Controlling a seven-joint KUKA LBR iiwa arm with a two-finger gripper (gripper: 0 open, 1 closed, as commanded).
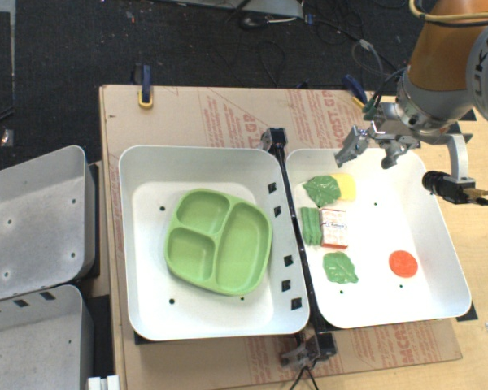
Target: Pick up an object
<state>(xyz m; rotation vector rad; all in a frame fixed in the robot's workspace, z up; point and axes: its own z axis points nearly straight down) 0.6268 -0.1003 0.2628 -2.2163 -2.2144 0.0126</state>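
My gripper (369,152) hangs over the far edge of the right bin (439,218), its two fingers spread apart with nothing between them. Below and left of it in that bin lie a green leafy piece (321,189) on top of a yellow piece (345,187), a green strip (311,225), a small red-and-white box (334,227), another green piece (339,268) and a flat orange-red disc (403,263). The gripper is above the bin floor, apart from all of them.
The left bin (146,299) holds a green divided plate (218,240). A black divider with clips (289,218) runs between the bins. Grey trays (32,218) sit to the far left. Cables and a clamp (145,88) lie behind the bench.
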